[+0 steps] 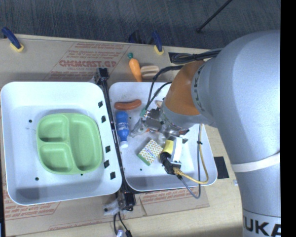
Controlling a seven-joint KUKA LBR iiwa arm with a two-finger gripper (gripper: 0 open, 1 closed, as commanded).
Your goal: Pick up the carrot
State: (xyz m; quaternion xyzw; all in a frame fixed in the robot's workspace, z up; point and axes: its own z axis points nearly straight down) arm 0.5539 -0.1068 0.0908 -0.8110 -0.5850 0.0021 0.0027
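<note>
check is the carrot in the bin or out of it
Out. The carrot lies on the bench behind the right bin's far rim.

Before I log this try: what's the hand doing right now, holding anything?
Hand: cannot be told; it hangs over the right bin, away from the carrot.

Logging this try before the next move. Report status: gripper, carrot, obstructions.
Gripper low in the right bin, fingers hidden. Carrot outside the bins, on the bench past the right bin's far rim, beside a bun. Nothing on top of it.
</note>
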